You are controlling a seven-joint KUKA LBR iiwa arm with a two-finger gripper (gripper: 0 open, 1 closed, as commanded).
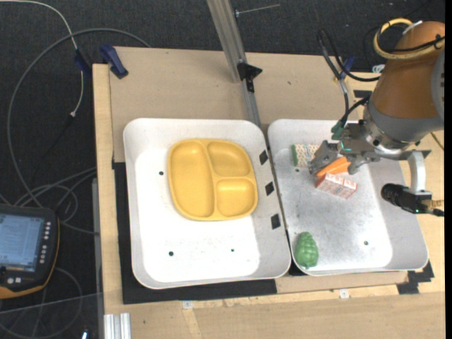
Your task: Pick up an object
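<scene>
In the camera view, the gripper (337,162) is seen low in the right bin (395,253), over an orange object (333,167) and a small carton (337,183). Nothing is seen lifted, so the pick is judged unfinished; whether anything is clamped cannot be told. A green object (306,249) lies nearer the bin's front. A yellow tray (212,177) sits in the left bin (198,260), left of the right bin, on the wooden bench (176,83).

no readable text, labels or numbers
</scene>
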